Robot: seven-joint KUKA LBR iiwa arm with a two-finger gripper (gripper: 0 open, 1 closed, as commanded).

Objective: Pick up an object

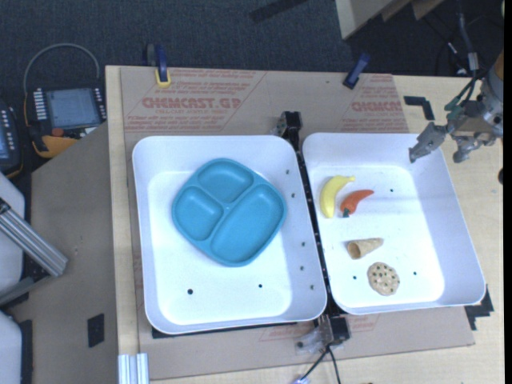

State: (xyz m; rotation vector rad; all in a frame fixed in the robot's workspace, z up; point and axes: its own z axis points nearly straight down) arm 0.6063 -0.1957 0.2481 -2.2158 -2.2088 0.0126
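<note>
Item one, the grey two-finger gripper (442,146): we find it at the upper right, over the far right corner of the right shallow white bin (458,214). Its fingers are spread wide, and we see nothing between them.

Item two, the contents of the right bin, four small pieces, all well apart from the gripper:
- small yellow plastic banana (334,194), curved, lying near the bin's left wall;
- small orange-red carrot-like piece (354,201), touching or just beside the banana on its right;
- tan cone-shaped piece (364,248), lying on its side below those two;
- round tan cookie with dark chips (383,278), flat, nearest the front wall.

We judge all four to be light, stiff toys with smooth skins that may slip. The banana looks the best candidate: we would close across its narrow middle. The flat cookie offers little height to pinch.

Item three, the left shallow white bin (160,238): it holds a blue three-compartment plastic plate (230,212), broad and shallow, takeable only at its rim.
</note>
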